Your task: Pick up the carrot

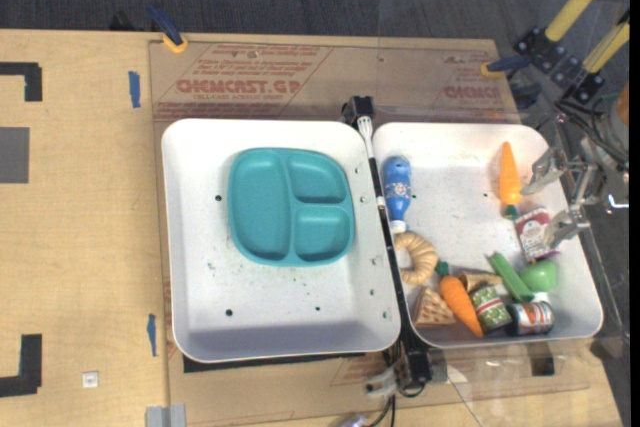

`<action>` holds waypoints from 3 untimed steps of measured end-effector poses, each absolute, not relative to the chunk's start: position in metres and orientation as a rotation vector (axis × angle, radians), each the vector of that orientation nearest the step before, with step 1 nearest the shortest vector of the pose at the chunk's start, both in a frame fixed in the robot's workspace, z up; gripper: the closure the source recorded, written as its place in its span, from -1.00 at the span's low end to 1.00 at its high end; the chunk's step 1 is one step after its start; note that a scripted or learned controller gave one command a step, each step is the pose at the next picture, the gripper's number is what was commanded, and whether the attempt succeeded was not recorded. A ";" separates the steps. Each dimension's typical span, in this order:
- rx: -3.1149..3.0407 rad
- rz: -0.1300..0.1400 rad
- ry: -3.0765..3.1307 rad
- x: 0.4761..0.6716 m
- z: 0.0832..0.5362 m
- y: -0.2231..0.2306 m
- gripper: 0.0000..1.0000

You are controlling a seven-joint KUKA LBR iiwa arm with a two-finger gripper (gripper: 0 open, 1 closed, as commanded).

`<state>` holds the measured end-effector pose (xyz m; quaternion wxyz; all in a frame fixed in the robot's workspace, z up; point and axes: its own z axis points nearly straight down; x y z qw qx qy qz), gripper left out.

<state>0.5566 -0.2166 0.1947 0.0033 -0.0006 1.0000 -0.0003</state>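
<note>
The carrot (pixel 461 304), deep orange with a green top, lies near the front of the right bin (pixel 450 165), wedged between a wedge-shaped snack and a small can. A second, lighter orange tapered vegetable (pixel 509 173) with a green stub lies by the bin's right wall. My gripper (pixel 558 197) reaches in over the right rim, just right of that lighter piece and well behind the carrot. It is open, and nothing sits between its metal fingers (pixel 545 171).
The left bin (pixel 190 245) holds a teal divided plate (pixel 292 206). Around the carrot are a blue bottle (pixel 397 186), a pretzel ring (pixel 417 255), a red-and-white packet (pixel 533 234), green pieces (pixel 527 276) and two cans (pixel 533 317). A black clamp (pixel 358 108) joins the bins.
</note>
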 end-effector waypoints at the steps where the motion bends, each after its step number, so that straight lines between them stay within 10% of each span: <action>1: -0.041 -0.005 3.128 0.584 0.099 -0.223 -1.00; 2: 0.975 0.007 2.977 0.620 0.087 -0.218 -1.00; 3: 0.965 0.004 2.964 0.624 0.103 -0.219 1.00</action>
